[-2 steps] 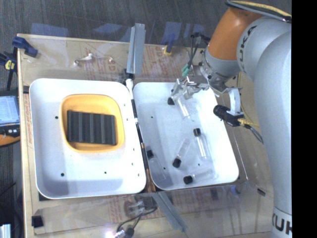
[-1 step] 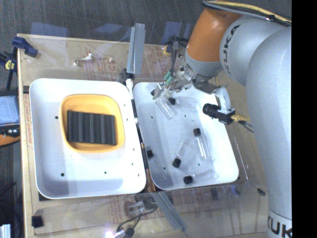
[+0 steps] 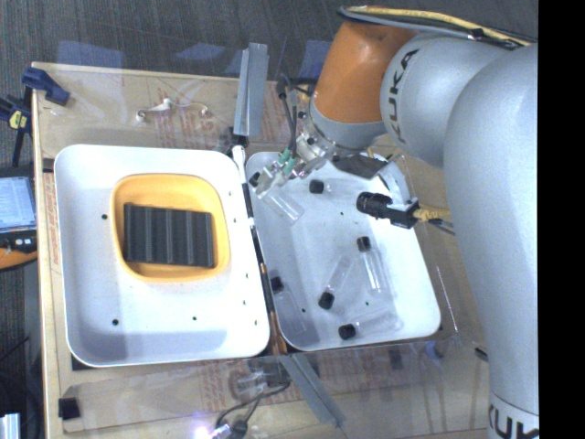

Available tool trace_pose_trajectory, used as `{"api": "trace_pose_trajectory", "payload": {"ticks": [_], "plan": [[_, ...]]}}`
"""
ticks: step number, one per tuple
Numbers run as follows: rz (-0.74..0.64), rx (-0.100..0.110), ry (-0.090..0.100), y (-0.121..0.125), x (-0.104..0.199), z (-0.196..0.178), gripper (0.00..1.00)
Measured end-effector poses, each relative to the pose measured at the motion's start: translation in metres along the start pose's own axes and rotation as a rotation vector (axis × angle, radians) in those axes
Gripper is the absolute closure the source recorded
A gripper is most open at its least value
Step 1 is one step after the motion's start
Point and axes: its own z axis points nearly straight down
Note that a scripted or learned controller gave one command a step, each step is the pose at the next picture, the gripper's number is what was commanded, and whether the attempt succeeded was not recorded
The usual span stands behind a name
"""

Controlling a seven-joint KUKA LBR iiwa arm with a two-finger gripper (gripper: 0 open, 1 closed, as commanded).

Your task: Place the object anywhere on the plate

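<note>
The pincer [image 3: 291,165] is hanging over the right white bin's [image 3: 416,314] top-left corner; whether it is wide or narrow I cannot tell. A clear plastic tube [image 3: 373,271] is lying at its four o'clock, well apart. The yellow square plate [image 3: 169,188] is sitting in the left white bin [image 3: 91,327].

Two white bins [image 3: 82,337]; one yellow plate [image 3: 169,188]; several small black pieces [image 3: 325,300]

Upper arm lettering: we read "KUKA" in dark letters on the grey arm [image 3: 475,108], near the orange band.
Lower lettering: we read "KUK", cut off at the picture's bottom.
</note>
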Motion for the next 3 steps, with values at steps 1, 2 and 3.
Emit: {"api": "trace_pose_trajectory", "payload": {"ticks": [1, 2, 3], "plan": [[-0.225, -0.004, -0.004, 0.033, 0.007, 0.009, 1.0], [-0.416, -0.001, -0.002, 0.031, 0.037, 0.009, 1.0], [-0.416, -0.001, -0.002, 0.031, 0.037, 0.009, 0.0]]}}
